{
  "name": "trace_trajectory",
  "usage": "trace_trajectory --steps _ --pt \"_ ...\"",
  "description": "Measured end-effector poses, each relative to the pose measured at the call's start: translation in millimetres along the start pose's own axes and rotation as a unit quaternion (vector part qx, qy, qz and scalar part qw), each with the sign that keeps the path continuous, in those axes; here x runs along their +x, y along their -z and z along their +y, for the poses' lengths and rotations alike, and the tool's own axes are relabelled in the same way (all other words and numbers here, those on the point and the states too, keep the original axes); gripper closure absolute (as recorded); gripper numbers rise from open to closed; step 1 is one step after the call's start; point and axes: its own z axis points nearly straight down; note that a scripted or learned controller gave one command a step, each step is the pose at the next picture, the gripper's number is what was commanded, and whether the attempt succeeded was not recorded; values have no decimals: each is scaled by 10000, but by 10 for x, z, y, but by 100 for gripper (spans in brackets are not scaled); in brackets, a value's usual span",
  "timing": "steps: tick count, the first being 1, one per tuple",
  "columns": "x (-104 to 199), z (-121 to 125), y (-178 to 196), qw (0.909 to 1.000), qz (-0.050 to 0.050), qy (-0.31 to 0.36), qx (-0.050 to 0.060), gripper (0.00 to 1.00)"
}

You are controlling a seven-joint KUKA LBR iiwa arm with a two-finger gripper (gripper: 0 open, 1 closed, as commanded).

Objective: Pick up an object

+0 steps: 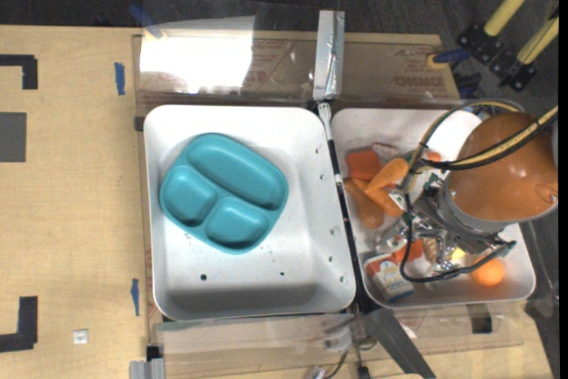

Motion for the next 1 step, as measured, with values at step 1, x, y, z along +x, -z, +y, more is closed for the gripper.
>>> trace_trajectory --steps 1 --pt "-27 -156 -29 9685 -45 2490 35 0"
